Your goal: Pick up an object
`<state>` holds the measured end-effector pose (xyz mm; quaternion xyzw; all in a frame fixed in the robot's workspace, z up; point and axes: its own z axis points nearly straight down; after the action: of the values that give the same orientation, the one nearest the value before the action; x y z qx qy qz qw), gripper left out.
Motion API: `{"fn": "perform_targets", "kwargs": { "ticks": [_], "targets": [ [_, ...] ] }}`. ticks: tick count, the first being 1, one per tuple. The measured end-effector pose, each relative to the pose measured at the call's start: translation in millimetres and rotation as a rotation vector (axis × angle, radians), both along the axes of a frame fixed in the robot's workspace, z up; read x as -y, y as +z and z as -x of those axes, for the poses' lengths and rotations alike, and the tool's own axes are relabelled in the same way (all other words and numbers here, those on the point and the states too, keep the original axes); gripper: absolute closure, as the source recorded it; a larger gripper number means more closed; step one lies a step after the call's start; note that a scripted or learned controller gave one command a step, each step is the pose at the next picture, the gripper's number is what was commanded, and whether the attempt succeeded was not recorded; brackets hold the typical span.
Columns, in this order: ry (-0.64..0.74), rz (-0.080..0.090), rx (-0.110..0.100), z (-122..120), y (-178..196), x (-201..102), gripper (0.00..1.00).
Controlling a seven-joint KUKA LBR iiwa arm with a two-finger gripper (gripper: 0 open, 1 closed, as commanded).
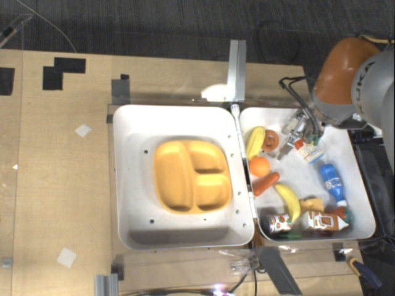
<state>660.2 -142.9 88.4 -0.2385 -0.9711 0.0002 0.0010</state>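
Hand (295, 139) low in right bin (358, 184), beside banana (254, 142); finger state cannot be told. Yellow tray (191, 174) in left bin (133, 184).

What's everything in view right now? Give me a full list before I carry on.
Bins: 2, white, side by side on the bench; left, right.
Tray: 1, yellow, compartmented, in the left bin.
Bananas: 2, yellow, right bin; one at the upper left, one lower middle.
Orange: 1, orange, right bin, below the upper banana.
Carrot: 1, orange-red, right bin, under the orange.
Bottle: 1, blue, right bin, right side.
Cartons and small packs: count unclear, mixed colours, right bin's near edge.
Arm: 1, grey and orange, from the right.
Gripper: 1, over the right bin's top.
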Motion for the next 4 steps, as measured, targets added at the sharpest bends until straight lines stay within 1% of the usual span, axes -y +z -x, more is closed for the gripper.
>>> {"fn": "perform_targets", "kwargs": {
  "ticks": [1,2,3,4],
  "targets": [
    [-0.109,-0.001,0.003,1.7,-0.5,21.4,0.0],
    [-0.101,0.003,0.024,-3.6,15.3,20.6,1.0],
    [-0.141,0.002,0.011,72.4,33.1,16.9,1.0],
    [-0.14,0.001,0.011,72.5,32.3,16.3,0.0]
  ]
}}
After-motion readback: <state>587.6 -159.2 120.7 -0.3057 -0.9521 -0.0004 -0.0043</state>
